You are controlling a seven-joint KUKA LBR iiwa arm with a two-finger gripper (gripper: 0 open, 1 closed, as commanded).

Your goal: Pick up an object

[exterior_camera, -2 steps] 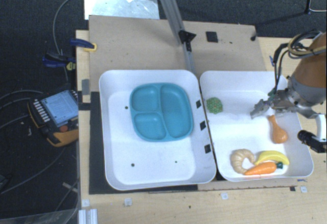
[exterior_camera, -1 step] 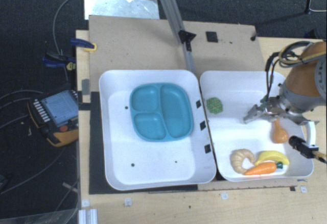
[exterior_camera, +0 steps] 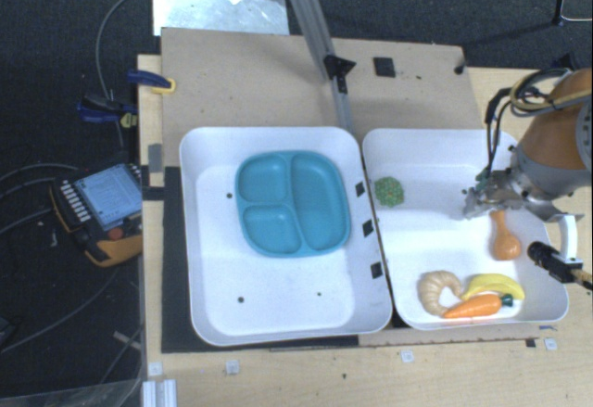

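Note:
The right bin (exterior_camera: 435, 150) holds a green knobbly ball (exterior_camera: 388, 191) near its left wall. An orange drumstick-shaped toy (exterior_camera: 504, 238) lies at its right side. A beige croissant (exterior_camera: 437, 289), a yellow banana (exterior_camera: 494, 285) and an orange carrot (exterior_camera: 474, 306) sit together at the front. My gripper (exterior_camera: 483, 197) hangs low over the right bin, just above and left of the drumstick toy's thin end. Nothing shows in its grasp.
The left bin (exterior_camera: 213, 303) holds a blue divided plate (exterior_camera: 292, 201). The grey arm with its orange band (exterior_camera: 559, 144) and cables comes in over the right bin's right wall. A slanted metal pole (exterior_camera: 310, 11) crosses the bench behind the bins.

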